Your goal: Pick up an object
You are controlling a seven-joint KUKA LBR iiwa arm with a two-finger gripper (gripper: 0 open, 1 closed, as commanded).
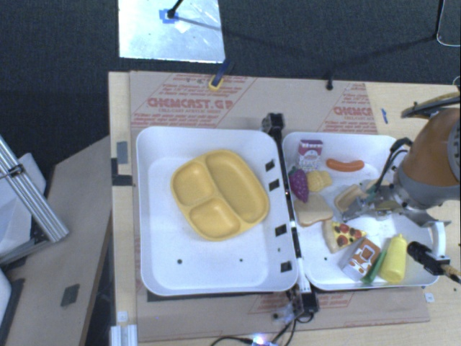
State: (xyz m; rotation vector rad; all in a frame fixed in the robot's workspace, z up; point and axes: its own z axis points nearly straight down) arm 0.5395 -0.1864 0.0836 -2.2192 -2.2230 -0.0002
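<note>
Gripper (pixel 351 209) sat low in the right bin (pixel 374 281), over the toast slice (pixel 351 195); finger state could not be told. Pizza slice (pixel 344 234), yellow bottle (pixel 394 258), grapes (pixel 298 184) and sausage (pixel 345 166) crowded close. Yellow tray (pixel 218 192) lay in the left bin (pixel 209 276).

One fixed camera looks down at a slant from above the bench (pixel 238 96) on both bins (pixel 151 193).

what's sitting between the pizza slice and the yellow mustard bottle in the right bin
In the camera view, a small red and white carton lies between the pizza slice and the mustard bottle.
</note>
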